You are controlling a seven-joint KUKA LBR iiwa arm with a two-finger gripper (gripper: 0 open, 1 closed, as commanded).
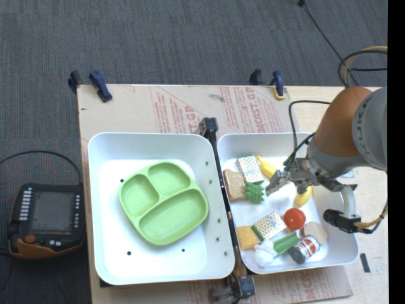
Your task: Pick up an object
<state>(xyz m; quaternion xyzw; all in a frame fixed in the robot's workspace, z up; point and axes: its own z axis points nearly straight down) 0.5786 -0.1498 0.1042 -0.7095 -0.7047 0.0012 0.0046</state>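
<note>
The right bin (351,249) holds several toy foods. Among them are a bread slice (233,183), a green leafy piece (255,192), a yellow-patterned packet (249,167), a banana (266,167), a red tomato (294,218), a patterned box (268,225), an orange cheese wedge (247,237), a green cucumber (285,242) and a small can (306,249). My gripper (276,183) hangs low over the middle of this bin, just right of the green leafy piece and below the banana. Nothing shows held in it.
The left bin (107,252) holds a light green divided plate (164,201). A black divider bar (220,189) runs between the bins. A second yellow piece (304,197) lies under the wrist. A teach pendant (44,220) sits on the floor at left.
</note>
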